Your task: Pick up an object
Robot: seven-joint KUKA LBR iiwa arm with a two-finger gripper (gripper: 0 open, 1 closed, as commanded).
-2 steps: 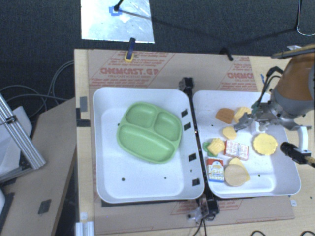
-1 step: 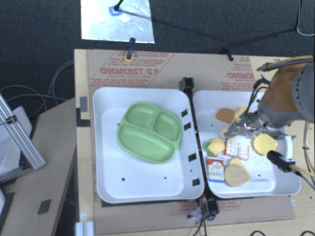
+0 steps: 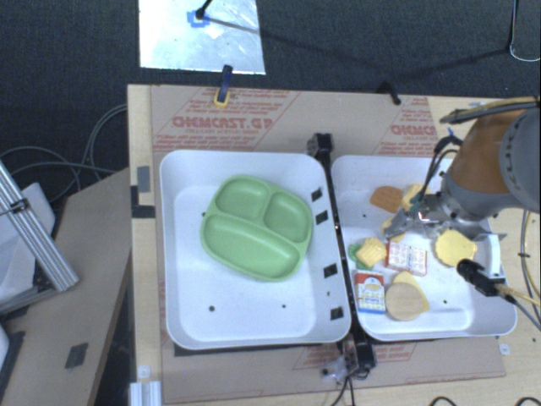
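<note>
Surface point(image 3: 254, 117) carries two white bins side by side. Left bin point(image 3: 190, 311) holds a green divided plate point(image 3: 256, 226). Arm point(image 3: 494, 159) reaches in over right bin point(image 3: 473, 315). Pincer point(image 3: 420, 213) low among small items there: brown piece point(image 3: 387, 198), yellow round point(image 3: 454, 247), tan round point(image 3: 406, 301), red-white packet point(image 3: 407, 258), small carton point(image 3: 369, 293). Pincer state: cannot tell.

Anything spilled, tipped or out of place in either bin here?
Nothing stands out. The green divided plate lies flat in the left bin; the small food items sit clustered inside the right bin.
</note>
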